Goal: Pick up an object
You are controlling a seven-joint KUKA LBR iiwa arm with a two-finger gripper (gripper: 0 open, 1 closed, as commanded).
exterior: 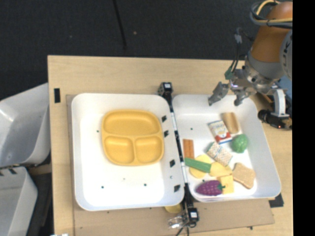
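Pale wooden bench (pixel 59 77), dark floor behind. Two white bins side by side: left bin (pixel 83 181) with yellow divided plate (pixel 133 136), right bin (pixel 268 173) with toy food. Arm (pixel 268 43) reached in from right, wrist tilted down over right bin's far edge. Claw (pixel 229 95) spread open, nothing between fingers. Below claw, apart from it: bread roll (pixel 230 122), green ball (pixel 239 143), toast slice (pixel 243 175), purple grapes (pixel 209 187).

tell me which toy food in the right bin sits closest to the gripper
The tan bread roll, at the top of the pile, just below the open gripper; the other foods lie farther down the bin.
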